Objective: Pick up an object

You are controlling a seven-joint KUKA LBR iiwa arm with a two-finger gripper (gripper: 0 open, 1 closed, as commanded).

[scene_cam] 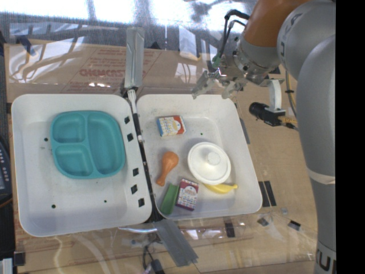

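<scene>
My gripper (215, 88) hangs above the back edge of the right bin (245, 153), fingers spread apart with nothing between them. In that bin lie a small white and blue box (170, 125) near the back, an orange drumstick (166, 165) in the middle, and a white lidded bowl (209, 162) to its right. A yellow banana (220, 188) pokes out from under the bowl's front. A green vegetable (169, 198) and a small red carton (187, 194) rest at the front.
The left bin (28, 170) holds a teal divided plate (87, 143). A grey divider (134, 61) runs between the bins toward the back. A black fixture (265, 113) sticks out beside the right bin's far right edge.
</scene>
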